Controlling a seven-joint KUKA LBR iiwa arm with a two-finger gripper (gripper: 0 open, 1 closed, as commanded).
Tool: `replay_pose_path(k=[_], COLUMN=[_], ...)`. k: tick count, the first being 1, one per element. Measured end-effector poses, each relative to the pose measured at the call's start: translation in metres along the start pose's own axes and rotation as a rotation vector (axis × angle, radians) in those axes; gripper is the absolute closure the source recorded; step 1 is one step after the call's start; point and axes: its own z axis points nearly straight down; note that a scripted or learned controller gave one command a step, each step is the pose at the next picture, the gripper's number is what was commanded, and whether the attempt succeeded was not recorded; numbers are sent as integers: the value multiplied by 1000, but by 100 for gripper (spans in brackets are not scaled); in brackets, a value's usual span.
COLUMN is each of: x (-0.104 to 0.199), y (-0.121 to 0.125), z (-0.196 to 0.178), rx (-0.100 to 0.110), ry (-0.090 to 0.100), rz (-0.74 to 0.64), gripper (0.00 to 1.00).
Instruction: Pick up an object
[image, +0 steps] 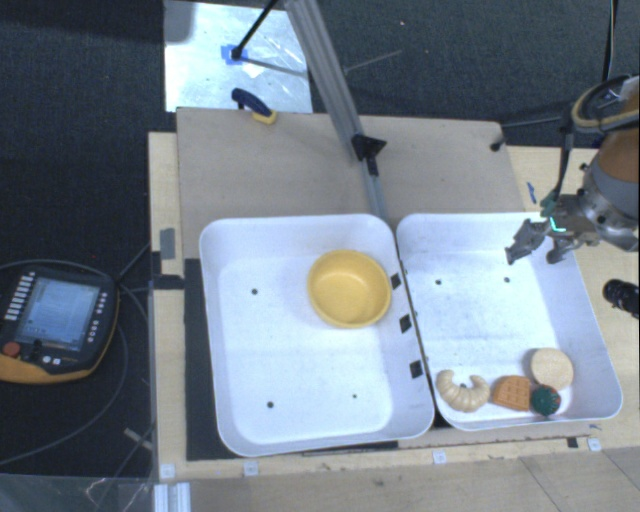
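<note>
- My gripper (538, 243) hangs over the upper right rim of the right bin (480, 300), fingers spread apart with nothing between them.
- Taking the yellow bowl (349, 288) in the left bin (250, 400) as my landmark: everything I could pick in my own bin lies to the bowl's right and lower down, packed into the right bin's near corner.
- There sit a pale croissant-shaped piece (462, 389), an orange cookie-like piece (511, 392) touching it, a round beige disc (551, 367) just beyond, and a small dark green ball (545, 401) against the disc.
- That cluster is well apart from my gripper, which is on the far side of the same bin; the bowl lies further off still, across the bin divide.
- What could go wrong, as I judge it: the pieces touch each other, so my fingers may land on two at once or nudge one aside.
- They also hug the bin wall, so a finger may strike the rim and close on air.
- The ball looks likely to roll away if I clip it.
- The bowl's wide rim would probably need an edge grip that could slip.
</note>
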Motion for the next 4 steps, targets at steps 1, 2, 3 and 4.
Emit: replay_pose_path(k=[1, 2, 3, 4], x=[0, -1, -2, -1], y=[0, -8, 1, 0], z=[0, 45, 93, 145], rx=[0, 3, 4, 4], ry=[0, 1, 1, 1], rz=[0, 0, 0, 0], gripper=[0, 0, 0, 0])
